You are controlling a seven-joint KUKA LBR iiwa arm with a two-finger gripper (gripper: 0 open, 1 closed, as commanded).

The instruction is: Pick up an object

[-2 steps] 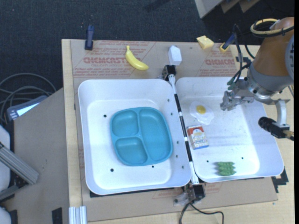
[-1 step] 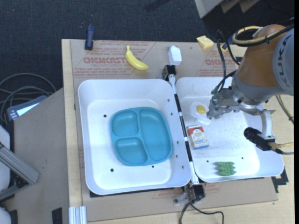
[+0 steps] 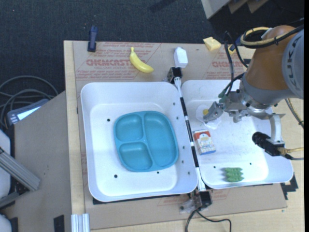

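Green toy [image 3: 233, 174] lies near front — jaws [image 3: 211, 113] above right bin [image 3: 270, 170], grip unclear.

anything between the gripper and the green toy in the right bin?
In the camera view, the small carton lies roughly between the gripper and the green toy, slightly toward the divider; otherwise bare white bin floor.

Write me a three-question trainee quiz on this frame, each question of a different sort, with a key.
1. True or false: the blue tray lies in the left bin.
2. Which thing lies nearest the right bin's front edge? A) small carton B) green toy C) banana
3. Fill in: the pincer hangs over the ___ bin.

Key: 1 true; 2 B; 3 right.
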